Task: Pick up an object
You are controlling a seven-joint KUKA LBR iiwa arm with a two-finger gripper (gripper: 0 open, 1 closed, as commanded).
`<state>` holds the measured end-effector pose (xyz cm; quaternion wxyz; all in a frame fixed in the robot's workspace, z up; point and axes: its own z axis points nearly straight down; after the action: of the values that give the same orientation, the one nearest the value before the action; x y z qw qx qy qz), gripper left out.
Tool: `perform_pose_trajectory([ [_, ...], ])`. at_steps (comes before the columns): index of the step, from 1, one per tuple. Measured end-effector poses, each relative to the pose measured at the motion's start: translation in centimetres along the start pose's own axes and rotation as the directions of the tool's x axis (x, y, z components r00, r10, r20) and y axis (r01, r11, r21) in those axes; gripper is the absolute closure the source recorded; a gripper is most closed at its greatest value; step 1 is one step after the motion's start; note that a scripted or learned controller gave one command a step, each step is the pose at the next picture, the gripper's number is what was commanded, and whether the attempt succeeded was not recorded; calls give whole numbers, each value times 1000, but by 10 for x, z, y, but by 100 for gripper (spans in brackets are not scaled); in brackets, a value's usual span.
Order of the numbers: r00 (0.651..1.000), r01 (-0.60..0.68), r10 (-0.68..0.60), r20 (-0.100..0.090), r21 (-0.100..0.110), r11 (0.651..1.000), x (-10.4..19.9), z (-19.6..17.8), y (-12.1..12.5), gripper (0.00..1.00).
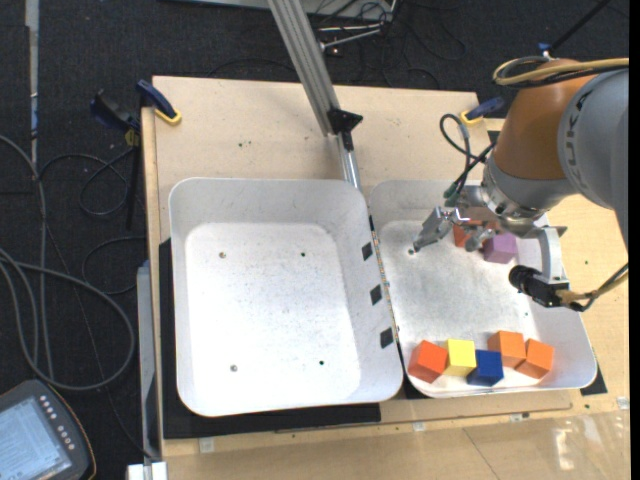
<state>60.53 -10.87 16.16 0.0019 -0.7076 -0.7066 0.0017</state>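
Wooden bench (260, 128), two white bins (200, 268), coloured blocks (480, 358) along near wall; tool (440, 230) state unclear.

bins (200, 268) white; blocks (484, 358) orange, yellow, blue; block (500, 247) purple

A single fixed camera looks down at a slant from above the bench (260, 118). Both bins fall in frame, the left bin (200, 208) well left of the gripper (440, 230), whose arm enters from the right.

A wooden surface (260, 133) is set on dark carpet (70, 58). Black cables (60, 268) are strewn across the carpet, and a metal pole (300, 48) is slanted overhead.
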Motion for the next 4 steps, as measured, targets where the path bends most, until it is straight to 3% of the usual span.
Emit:
perform_pose_trajectory([
  [1, 1000, 0, 0, 0, 0, 1000, -8, 51, 5, 0],
  [2, 1000, 0, 0, 1, -7, 1000, -8, 37, 7, 100],
  [4, 1000, 5, -5, 1, -13, 1000, 0, -81, 3, 100],
])
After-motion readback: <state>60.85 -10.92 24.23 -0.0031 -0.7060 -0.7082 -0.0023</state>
